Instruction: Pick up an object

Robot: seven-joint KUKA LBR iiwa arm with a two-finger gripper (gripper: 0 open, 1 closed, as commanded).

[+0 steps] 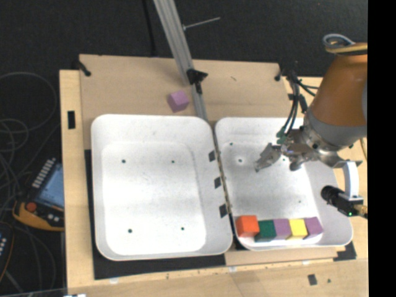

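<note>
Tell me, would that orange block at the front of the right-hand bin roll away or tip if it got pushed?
Probably not. The orange block looks cube-shaped with flat faces, so it should slide rather than roll. It sits low and squat, so tipping seems unlikely. It stands against the green block in a row along the right bin's front wall, so a sideways push would likely shift its neighbours too.

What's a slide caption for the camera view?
Gripper above right white bin; five coloured blocks line its near wall.
</note>
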